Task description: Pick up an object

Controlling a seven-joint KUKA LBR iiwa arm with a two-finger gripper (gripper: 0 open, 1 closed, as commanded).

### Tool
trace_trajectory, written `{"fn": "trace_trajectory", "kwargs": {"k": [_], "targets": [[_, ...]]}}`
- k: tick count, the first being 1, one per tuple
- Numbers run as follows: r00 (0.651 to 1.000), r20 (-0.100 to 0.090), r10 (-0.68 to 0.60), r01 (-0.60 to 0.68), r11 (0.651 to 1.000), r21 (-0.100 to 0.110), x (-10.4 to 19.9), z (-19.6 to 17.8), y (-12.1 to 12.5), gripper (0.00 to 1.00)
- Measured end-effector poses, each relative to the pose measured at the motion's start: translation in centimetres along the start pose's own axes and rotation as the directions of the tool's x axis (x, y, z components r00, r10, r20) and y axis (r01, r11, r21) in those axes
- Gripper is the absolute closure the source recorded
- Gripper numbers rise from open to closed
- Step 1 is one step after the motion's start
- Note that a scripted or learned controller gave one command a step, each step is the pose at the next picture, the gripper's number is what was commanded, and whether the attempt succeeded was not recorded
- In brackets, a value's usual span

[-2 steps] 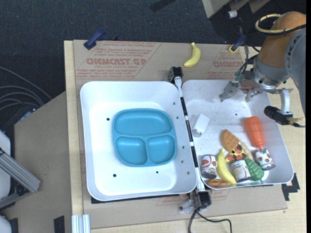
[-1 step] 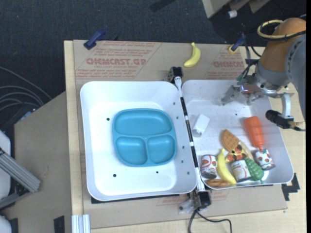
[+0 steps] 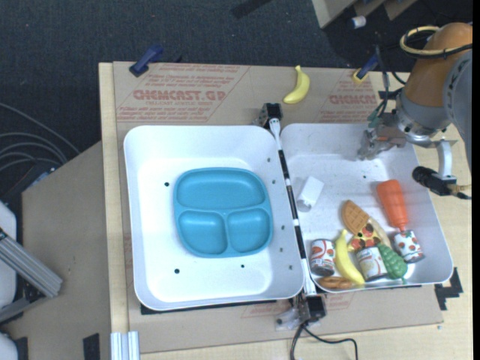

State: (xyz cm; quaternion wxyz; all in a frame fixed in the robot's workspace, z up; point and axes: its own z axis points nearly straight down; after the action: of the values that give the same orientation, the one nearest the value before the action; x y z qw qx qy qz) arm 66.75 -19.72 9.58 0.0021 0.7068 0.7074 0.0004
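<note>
Claw [image 3: 373, 142]: you see it at the far right of the right-hand shallow white bin [image 3: 442, 235], low over the bin floor; whether it is spread or pressed together cannot be told, and nothing shows between its tips. The grey arm with orange band [image 3: 435, 73] enters from the right.

Right bin, contents as you find them: orange plastic carrot [image 3: 393, 202] at mid right, well apart from the claw; small white block [image 3: 310, 192] near the left wall; toy bread slice, tan [image 3: 357, 217]; yellow toy banana [image 3: 345, 257]; red-and-white small can [image 3: 322, 257]; a second small can [image 3: 369, 262]; green toy vegetable [image 3: 392, 262]; red-and-white item [image 3: 409, 246]. The last six crowd the near right corner, touching one another.

Left-hand white bin [image 3: 150, 201]: one blue three-compartment plastic tray [image 3: 223, 211], lying flat at the centre.

Bench [image 3: 195, 88]: a second yellow toy banana [image 3: 297, 87] lies beyond the bins, outside both.
</note>
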Motion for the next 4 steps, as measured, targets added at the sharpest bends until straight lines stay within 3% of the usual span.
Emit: {"fn": "trace_trajectory", "kwargs": {"k": [1, 2, 3, 4], "targets": [[1.0, 0.0, 0.0, 0.0, 1.0, 0.001, 0.0, 0.0, 0.0, 0.0], [1.0, 0.001, 0.0, 0.0, 1.0, -0.002, 0.0, -1.0, 0.1, 1.0], [1.0, 0.001, 0.0, 0.0, 1.0, -0.002, 0.0, -1.0, 0.1, 0.0], [1.0, 0.003, -0.001, 0.001, 1.0, -0.005, 0.0, -2.1, 0.1, 1.0]]}}
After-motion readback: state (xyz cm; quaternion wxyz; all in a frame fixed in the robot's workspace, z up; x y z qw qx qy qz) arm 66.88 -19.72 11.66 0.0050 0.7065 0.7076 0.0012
